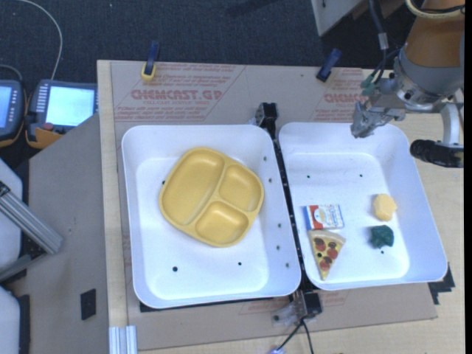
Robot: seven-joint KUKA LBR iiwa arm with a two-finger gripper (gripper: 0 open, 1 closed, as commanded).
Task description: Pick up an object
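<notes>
**Yellow plate left, small objects right of the divide**

Yellow divided plate (212, 196) lies in the left bin (140, 220). Right of it, in the right bin (346, 161), sit a small carton (324, 216), a pizza slice (326, 252), a yellow lump (384, 206) and a green piece (381, 235). Beyond them, the gripper (364, 126) hovers over the far rim; whether its jaws are open or closed cannot be told.

A dark blue-grey carpeted floor (184, 13) surrounds the bench — its top is a brown protective-paper sheet (221, 87) printed with red lettering, held by a blue-and-yellow clamp (150, 60) and a blue clamp (328, 64) at the far edge. At left sit a lit tablet screen (68, 105), a handheld pendant (11, 109) and a thin white cable (37, 13).
</notes>
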